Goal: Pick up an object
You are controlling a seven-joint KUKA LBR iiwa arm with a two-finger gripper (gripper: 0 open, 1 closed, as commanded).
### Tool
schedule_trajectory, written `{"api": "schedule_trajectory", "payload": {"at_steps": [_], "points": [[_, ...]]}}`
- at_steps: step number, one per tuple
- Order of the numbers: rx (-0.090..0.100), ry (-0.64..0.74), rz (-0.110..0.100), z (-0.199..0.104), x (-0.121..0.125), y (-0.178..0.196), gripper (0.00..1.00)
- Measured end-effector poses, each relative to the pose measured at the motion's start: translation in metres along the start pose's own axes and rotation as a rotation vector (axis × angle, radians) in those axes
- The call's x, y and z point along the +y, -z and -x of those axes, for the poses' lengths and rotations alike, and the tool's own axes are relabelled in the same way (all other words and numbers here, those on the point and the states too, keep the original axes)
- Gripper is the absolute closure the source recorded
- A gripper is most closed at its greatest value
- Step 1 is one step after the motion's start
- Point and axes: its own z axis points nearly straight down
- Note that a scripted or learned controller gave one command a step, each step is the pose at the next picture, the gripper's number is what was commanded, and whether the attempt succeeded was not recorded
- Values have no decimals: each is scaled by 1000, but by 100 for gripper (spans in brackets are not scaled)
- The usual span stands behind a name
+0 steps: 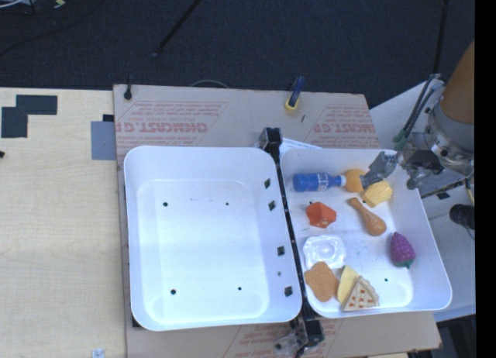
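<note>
The right bin [422, 221] holds several toy foods. A blue bottle [316, 182] lies at its far side beside an orange ball [354, 180] and a yellow corn piece [378, 192]. A red piece [320, 214], a brown drumstick [367, 217] and purple grapes [401, 249] lie in the middle. Nearer the front are a white cup [323, 250], a round brown cookie [319, 280], a cheese wedge [348, 280] and a pizza slice [360, 297]. My gripper [394, 167] hangs at the bin's far right corner, just above and right of the corn piece. Nothing shows in its grasp.
The left bin [201, 232] sits beside the right one, joined by a black hinge strip [280, 217]. Both rest on a cardboard sheet [194, 120]. A yellow-and-blue clamp [294, 94] grips the cardboard's far edge. The arm's wrist [453, 135] stands right of the bin.
</note>
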Motion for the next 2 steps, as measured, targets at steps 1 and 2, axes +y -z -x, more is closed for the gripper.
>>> {"api": "schedule_trajectory", "payload": {"at_steps": [1, 2], "points": [[5, 0, -17, -3, -12, -173, 0], [4, 5, -1, -60, 44, -196, 0]]}}
